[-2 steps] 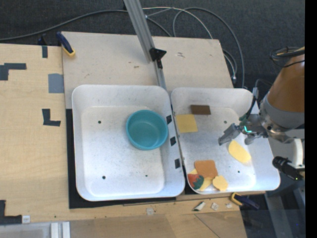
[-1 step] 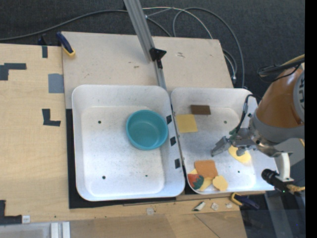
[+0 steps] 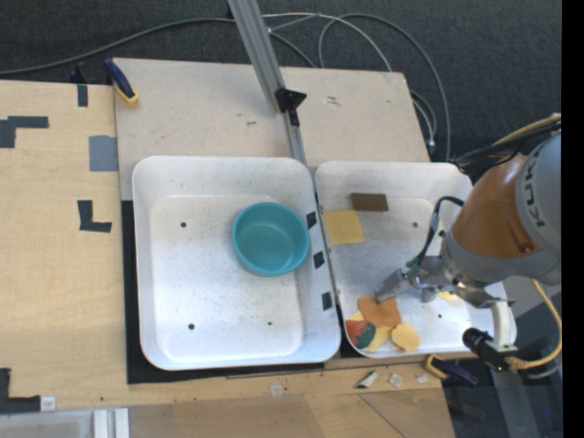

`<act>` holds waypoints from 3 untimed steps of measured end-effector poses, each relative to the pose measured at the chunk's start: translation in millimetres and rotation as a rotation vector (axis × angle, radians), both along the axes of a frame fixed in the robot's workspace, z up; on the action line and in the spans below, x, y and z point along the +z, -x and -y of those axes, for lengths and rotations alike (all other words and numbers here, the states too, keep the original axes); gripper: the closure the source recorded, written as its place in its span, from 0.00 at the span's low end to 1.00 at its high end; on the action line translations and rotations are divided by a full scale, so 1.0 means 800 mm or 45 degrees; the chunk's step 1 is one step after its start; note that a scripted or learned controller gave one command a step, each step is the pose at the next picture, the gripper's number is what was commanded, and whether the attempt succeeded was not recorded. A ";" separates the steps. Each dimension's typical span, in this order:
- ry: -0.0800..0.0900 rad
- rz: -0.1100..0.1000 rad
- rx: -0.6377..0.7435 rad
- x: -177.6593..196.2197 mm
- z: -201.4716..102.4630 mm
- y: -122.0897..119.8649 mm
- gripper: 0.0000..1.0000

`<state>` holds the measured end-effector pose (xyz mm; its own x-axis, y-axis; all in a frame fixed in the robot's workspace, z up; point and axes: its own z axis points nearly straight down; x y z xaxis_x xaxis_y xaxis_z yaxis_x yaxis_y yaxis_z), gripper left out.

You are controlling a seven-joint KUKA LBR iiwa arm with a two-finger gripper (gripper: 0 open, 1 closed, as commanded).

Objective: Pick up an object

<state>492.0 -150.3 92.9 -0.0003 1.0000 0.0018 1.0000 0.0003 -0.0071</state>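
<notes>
Camera view: the gripper (image 3: 399,287) sits low in the right bin (image 3: 401,173), just above an orange piece (image 3: 383,312). Its opening cannot be made out. A teal bowl (image 3: 270,237) rests in the left bin (image 3: 164,245).

end effector (image 3: 399,286) low (arm bent)

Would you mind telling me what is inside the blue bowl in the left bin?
The blue bowl sits in the left bin and shows just its own blue floor, with nothing in it. The bin floor beneath the bowl is covered.
</notes>
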 end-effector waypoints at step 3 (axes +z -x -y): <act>0.003 0.014 0.002 0.089 -0.004 0.000 1.00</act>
